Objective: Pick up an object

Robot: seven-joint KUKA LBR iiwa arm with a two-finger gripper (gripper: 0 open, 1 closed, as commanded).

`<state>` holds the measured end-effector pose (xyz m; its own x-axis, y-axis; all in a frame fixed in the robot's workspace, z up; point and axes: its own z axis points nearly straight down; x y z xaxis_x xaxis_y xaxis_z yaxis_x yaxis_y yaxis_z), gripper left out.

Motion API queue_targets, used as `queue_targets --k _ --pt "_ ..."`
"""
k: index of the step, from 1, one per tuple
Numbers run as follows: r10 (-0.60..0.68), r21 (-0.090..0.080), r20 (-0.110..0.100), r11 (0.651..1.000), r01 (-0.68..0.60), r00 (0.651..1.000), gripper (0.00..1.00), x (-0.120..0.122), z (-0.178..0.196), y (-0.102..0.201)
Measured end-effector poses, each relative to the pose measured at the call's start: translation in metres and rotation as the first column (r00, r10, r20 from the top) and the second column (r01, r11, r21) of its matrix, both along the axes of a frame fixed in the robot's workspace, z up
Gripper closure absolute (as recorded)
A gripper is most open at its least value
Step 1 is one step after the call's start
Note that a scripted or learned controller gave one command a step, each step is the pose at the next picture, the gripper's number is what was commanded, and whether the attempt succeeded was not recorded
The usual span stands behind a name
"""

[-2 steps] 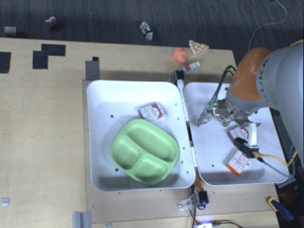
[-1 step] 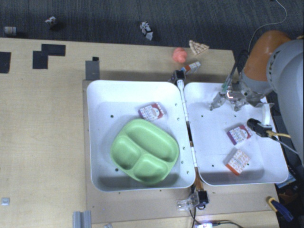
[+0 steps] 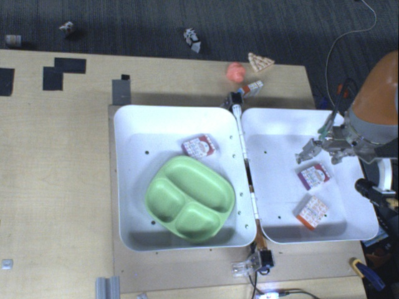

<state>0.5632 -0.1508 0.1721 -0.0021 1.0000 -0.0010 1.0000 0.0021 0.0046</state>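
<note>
My gripper (image 3: pixel 321 155) hangs over the right bin (image 3: pixel 274 129), near its right side, open with nothing between its fingers. Just in front of it a maroon-and-white packet (image 3: pixel 313 175) lies flat on the bin floor. An orange-and-white packet (image 3: pixel 312 212) lies nearer the front wall. In the left bin (image 3: pixel 134 129) a green divided plate (image 3: pixel 190 197) fills the middle, and a red-and-white packet (image 3: pixel 199 146) rests behind it.
Behind the bins on the bench sit a pink ball (image 3: pixel 235 72), a triangular toy wedge (image 3: pixel 260 61) and a small tube (image 3: pixel 252 88). Dark patches (image 3: pixel 62 70) mark the bench at the far left. Cables run along the right edge.
</note>
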Motion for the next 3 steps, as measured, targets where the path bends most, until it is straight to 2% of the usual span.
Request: queue_targets --k 1,2,3 --pt "-0.002 -0.006 0.012 1.0 0.002 1.0 0.0 -0.018 -0.082 0.022" --pt "0.002 -0.003 0.013 1.0 -0.002 1.0 0.0 0.042 -0.082 0.054" --pt "0.005 -0.007 0.022 1.0 -0.005 1.0 1.0 0.044 -0.069 0.053"
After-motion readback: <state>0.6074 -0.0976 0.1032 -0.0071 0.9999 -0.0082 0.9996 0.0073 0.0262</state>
